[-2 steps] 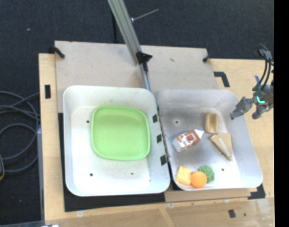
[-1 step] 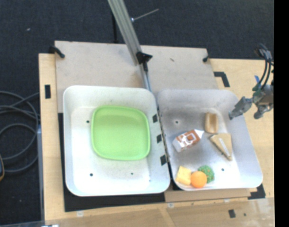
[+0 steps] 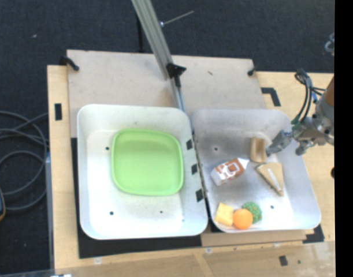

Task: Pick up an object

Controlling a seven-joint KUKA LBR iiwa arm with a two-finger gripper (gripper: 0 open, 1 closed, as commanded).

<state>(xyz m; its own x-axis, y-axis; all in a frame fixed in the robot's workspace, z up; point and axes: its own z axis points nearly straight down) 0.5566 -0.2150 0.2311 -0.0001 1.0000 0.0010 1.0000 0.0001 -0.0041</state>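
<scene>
- The right bin [image 3: 292,209] holds all the loose objects; any of them could be the thing to pick up, and none is lifted.
- A tan, bread-like piece [image 3: 257,149] stands in the upper middle of that bin, nearest the gripper.
- Just below and to its right lies a pale wedge [image 3: 271,176], like a slice of cheese or sandwich, pointing toward the bin's lower right.
- A small white and brown-orange carton [image 3: 229,171] lies tilted near the bin's centre, to the left of the wedge.
- Along the bin's near edge sit three small items close together: a yellow block [image 3: 224,214], an orange ball [image 3: 242,219] touching it, and a green leafy-looking piece [image 3: 253,210] just behind the ball.
- The gripper [image 3: 280,142] reaches in from the right, over the upper right part of the right bin, its dark fingertip just beside the tan piece.
- Nothing is visibly held between its fingers, and I cannot tell how wide they stand.
- The left bin [image 3: 95,131] contains a square light-green plate [image 3: 147,161] with rounded corners, lying flat in its middle.
- A slanted metal pole [image 3: 155,33] rises from behind the seam between the two bins.
- Black cables [image 3: 20,149] loop on the dark floor to the left of the bench.
</scene>
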